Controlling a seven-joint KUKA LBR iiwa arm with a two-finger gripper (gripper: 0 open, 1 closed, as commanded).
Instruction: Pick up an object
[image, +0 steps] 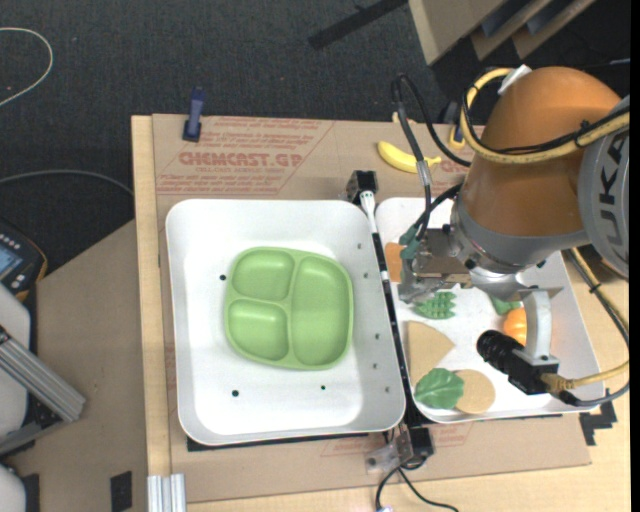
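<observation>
The arm (530, 170) reaches in from three o'clock and hangs low over the right-hand bin (580, 330), its orange band and grey wrist covering much of that bin's upper half. The gripper (428, 285) sits at the bin's nine o'clock side, just beside the wall shared with the left bin; whether its jaws are apart or closed cannot be told, since the metal bracket and cables hide them, and nothing can be seen held between them.

Directly under the gripper, toward six o'clock, lies a small dark green leafy piece (437, 305) with a jagged, toothed edge, flat on the bin floor. Below it rests a tan wedge (428, 350), then a round green leaf (437, 387) overlapping a tan disc (474, 392) at the bin's six o'clock edge. An orange piece (514, 323) shows beside the arm's black fitting.

The left bin (200, 330) holds a pale green divided plate (290, 307) at its centre. A yellow banana (402, 156) lies on the cardboard at twelve o'clock.
</observation>
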